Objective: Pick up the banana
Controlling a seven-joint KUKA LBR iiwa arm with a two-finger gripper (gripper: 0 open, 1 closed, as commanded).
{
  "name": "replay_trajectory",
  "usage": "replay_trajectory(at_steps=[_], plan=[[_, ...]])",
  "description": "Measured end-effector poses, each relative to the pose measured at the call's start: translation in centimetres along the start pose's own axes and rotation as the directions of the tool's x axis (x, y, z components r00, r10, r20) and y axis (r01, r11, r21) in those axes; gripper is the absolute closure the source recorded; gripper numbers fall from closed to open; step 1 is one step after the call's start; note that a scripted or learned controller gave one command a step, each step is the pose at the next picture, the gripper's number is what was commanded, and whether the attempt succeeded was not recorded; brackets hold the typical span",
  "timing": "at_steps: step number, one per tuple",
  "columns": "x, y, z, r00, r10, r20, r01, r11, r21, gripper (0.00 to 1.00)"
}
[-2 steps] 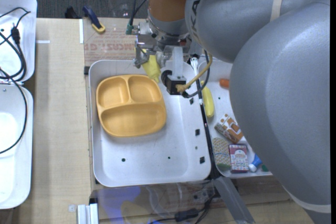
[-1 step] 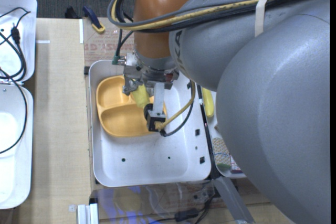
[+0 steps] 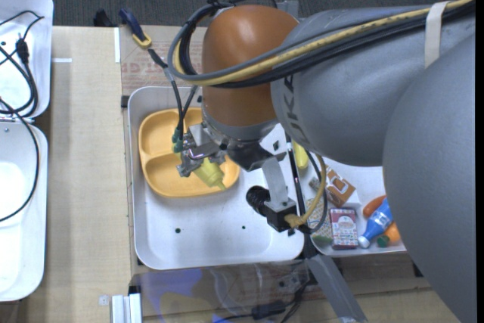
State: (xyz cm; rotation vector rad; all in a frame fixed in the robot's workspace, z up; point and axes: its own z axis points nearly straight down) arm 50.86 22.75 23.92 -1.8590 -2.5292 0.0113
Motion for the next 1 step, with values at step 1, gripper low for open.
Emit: replay_trajectory(at_steps=[1], plan=[[-1.51, 1.01, 1.21, 0.999, 0.051, 0.000, -0.051, 0.999, 0.000, 1.00]])
